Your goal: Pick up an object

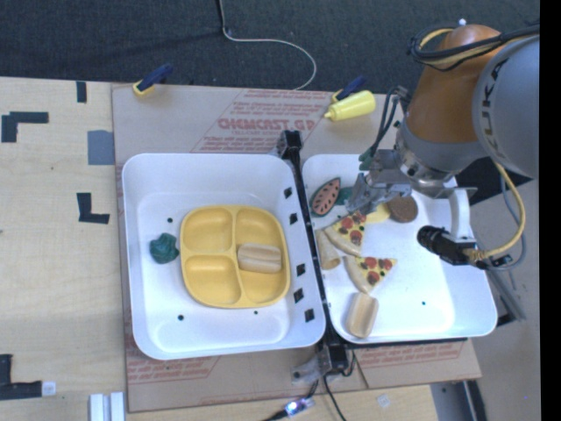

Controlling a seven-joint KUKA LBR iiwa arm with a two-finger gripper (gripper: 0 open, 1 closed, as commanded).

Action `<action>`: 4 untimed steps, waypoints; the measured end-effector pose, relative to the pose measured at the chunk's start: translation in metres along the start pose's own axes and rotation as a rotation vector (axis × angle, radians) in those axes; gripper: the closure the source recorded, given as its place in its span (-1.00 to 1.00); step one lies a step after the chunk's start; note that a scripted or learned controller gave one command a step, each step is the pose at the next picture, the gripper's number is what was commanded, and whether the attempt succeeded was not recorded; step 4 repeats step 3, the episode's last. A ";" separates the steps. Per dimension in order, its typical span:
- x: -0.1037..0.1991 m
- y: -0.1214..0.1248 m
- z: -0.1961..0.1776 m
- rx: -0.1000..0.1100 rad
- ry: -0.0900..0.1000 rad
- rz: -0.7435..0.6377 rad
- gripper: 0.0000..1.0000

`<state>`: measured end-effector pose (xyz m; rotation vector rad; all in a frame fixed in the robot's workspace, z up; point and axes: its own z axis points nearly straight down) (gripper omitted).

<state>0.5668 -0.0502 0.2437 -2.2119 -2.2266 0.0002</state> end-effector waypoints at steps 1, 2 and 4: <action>0.051 0.005 0.014 0.002 -0.001 0.000 1.00; 0.088 -0.002 0.013 0.001 -0.001 0.001 1.00; 0.087 -0.014 0.012 0.002 -0.002 0.006 1.00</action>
